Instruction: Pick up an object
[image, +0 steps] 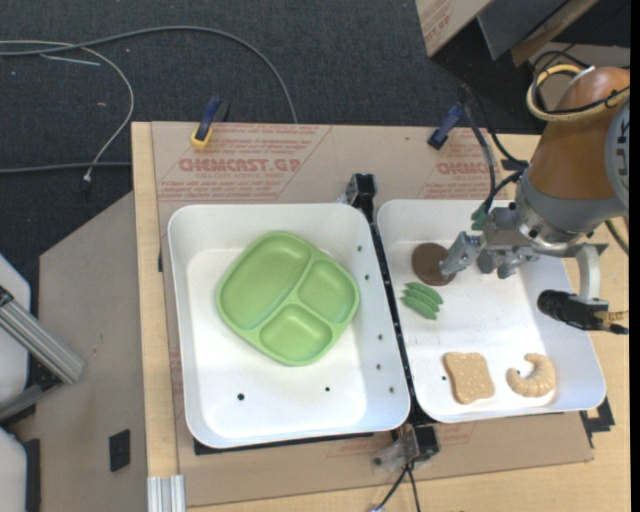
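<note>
Nothing is picked up yet; the grasp is still to do.
The pincer (484, 262), fingers apart and empty, hangs over the right bin (590, 375) beside the brown disc (430, 263).

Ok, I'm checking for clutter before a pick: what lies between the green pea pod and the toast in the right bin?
Nothing: in the camera view the stretch between the pea pod and the toast is bare white bin floor.
</note>
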